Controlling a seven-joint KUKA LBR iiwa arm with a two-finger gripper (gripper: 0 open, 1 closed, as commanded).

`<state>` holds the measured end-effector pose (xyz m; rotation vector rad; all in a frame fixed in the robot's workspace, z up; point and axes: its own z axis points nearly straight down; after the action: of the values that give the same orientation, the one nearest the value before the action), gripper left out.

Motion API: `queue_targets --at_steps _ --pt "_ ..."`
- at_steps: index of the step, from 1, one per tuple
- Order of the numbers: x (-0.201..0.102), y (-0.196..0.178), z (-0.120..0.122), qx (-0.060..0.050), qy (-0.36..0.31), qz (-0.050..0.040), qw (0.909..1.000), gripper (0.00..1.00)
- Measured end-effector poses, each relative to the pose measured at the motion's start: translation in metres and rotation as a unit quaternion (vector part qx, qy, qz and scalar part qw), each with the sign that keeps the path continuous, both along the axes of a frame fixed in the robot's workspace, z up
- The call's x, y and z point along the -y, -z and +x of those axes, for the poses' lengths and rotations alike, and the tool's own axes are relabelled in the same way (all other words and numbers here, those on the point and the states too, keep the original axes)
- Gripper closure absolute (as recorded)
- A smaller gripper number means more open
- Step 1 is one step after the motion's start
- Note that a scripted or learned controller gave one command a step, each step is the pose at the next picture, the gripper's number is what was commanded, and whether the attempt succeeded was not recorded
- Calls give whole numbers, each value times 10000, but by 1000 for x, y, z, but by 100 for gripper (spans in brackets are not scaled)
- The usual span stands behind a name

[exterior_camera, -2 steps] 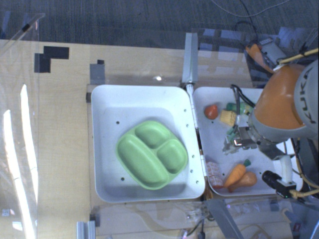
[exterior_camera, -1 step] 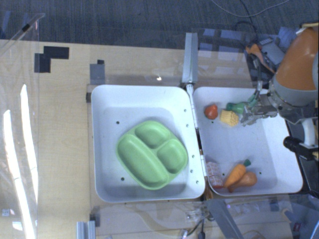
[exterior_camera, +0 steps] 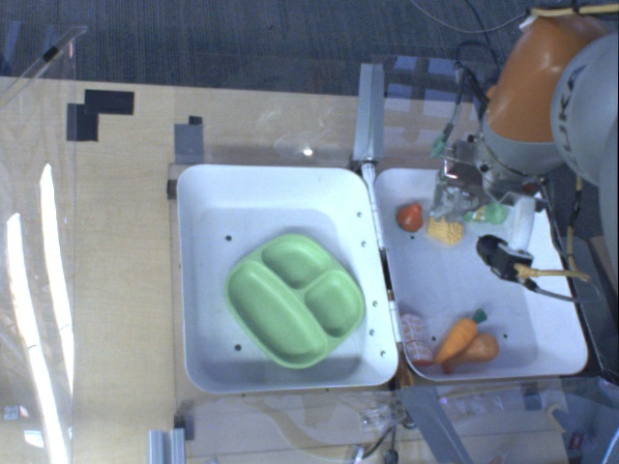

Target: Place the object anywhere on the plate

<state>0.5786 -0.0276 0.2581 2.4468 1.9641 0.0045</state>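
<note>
Right bin (exterior_camera: 571,351) — corn (exterior_camera: 445,231) under jaws (exterior_camera: 453,204)

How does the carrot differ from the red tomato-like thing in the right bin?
The carrot is orange and long, with a green tip; the red thing is round and smaller. The carrot lies near the right bin's front edge, touching a brown item; the red thing lies near the back, beside a yellow piece. Both share one bin.
</note>
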Motion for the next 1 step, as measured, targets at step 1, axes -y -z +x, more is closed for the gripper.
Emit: queue_targets --at_steps 1 --pt "-60 -21 20 5 -1230 -3 9924 100"
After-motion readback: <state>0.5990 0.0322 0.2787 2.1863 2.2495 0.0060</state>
